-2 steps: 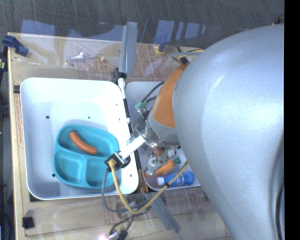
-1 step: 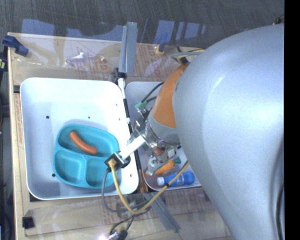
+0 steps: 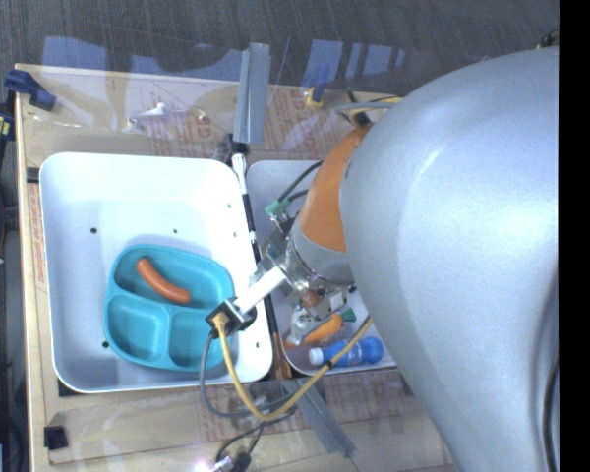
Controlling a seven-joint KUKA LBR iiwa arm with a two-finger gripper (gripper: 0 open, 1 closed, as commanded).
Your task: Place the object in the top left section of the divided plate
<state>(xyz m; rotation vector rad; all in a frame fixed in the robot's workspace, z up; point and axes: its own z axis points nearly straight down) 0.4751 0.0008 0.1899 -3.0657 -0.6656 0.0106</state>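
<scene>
An orange sausage-shaped toy is laid, as tasked, top-left in the blue plastic divided plate; right of it, how open the pincer is cannot be told.

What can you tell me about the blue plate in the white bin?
The blue plate looks like smooth plastic, with rounded corners and raised ridges splitting it into three sections: one long section at the top and two smaller ones below. It lies flat on the floor of the left white bin, in the lower half as the camera sees it. An orange sausage-shaped thing lies slanted in the top section; the two lower sections hold nothing.
</scene>
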